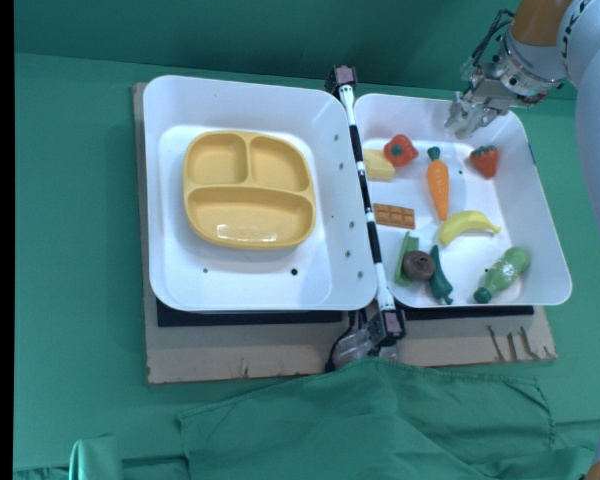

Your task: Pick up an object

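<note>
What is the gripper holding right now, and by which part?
Nothing. The gripper hangs over the far edge of the right bin, with no object between its fingers; the strawberry and carrot lie apart from it.

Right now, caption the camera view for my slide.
Gripper hovers over the right bin's far edge above toy food, near the strawberry; yellow plate sits in the left bin.

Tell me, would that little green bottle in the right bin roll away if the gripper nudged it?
Probably. The green bottle lies on its side and looks rounded, so a sideways nudge would likely roll it. It rests close to the bin wall, which should stop it soon. It looks like smooth toy plastic, so probably light, stiff and a bit slippery between the fingers of the gripper.
</note>
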